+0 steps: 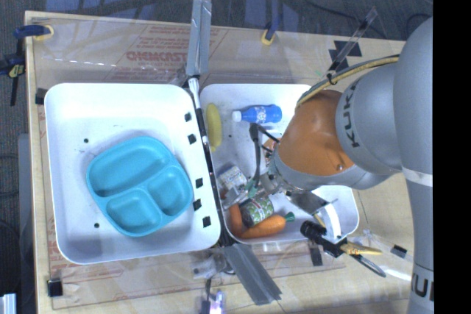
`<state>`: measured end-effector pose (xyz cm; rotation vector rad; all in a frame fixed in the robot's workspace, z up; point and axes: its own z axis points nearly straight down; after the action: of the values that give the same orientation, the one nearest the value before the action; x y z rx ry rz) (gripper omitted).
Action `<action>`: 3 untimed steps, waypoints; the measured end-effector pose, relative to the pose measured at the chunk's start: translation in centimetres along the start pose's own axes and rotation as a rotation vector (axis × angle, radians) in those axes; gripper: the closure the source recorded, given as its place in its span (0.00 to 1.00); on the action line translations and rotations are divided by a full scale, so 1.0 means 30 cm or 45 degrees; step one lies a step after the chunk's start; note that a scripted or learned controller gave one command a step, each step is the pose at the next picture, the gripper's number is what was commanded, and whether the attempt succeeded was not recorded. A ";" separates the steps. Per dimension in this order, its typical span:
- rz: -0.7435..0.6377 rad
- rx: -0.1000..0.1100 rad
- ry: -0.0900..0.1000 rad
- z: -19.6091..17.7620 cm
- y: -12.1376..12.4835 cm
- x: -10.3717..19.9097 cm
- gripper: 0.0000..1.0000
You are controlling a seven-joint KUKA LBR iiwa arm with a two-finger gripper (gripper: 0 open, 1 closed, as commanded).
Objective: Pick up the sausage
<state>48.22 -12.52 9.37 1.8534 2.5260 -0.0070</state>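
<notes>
A reddish-brown sausage [236, 218] lies in the right bin's near left corner, partly under a green can [257, 211]. An orange carrot [269, 226] lies beside it along the near wall. My gripper [257, 189] reaches down into the right bin [221, 95] just above the can and the sausage, below the orange wrist band [313, 140]. The arm hides much of the bin's right half.
A yellow banana [214, 124] and a blue bottle [259, 114] lie at the far side of the right bin. A small clear packet [231, 177] sits left of the gripper. The left bin [66, 114] holds a blue divided plate [140, 184].
</notes>
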 end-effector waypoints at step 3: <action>-0.276 -0.016 -0.004 -0.014 -0.042 -0.129 1.00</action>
<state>48.18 -16.57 9.82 1.5641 2.7033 0.0047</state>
